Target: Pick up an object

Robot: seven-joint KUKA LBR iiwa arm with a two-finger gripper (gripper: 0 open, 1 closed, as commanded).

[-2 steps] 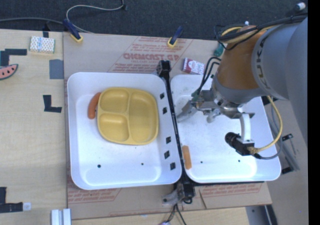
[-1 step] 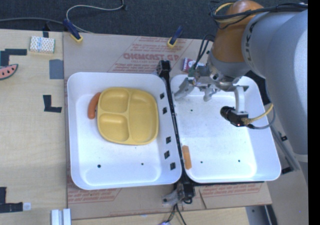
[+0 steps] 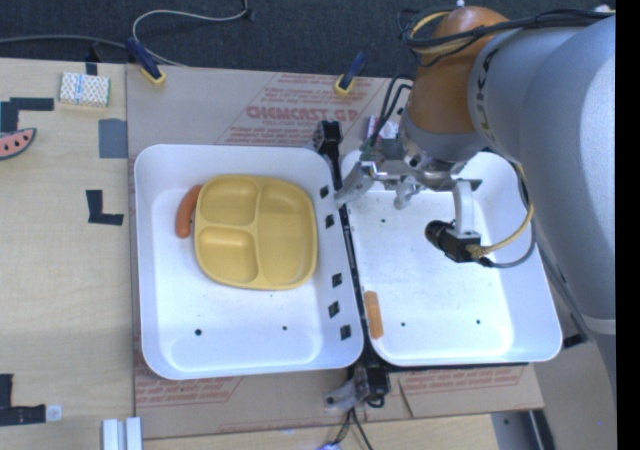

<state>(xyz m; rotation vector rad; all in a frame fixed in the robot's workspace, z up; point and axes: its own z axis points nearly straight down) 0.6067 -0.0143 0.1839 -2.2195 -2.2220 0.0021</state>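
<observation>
overhead, the gripper [image 3: 400,190] hangs above the right bin [image 3: 500,328], finger state unclear; a yellow tray [image 3: 255,230] fills the left bin [image 3: 235,343].

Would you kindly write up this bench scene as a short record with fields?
left bin: yellow divided plate, orange carrot-like piece at the plate's left edge
right bin: small orange piece by the left wall
arm: over the right bin's upper part
gripper: near the bins' divider; grasp cannot be judged
</observation>
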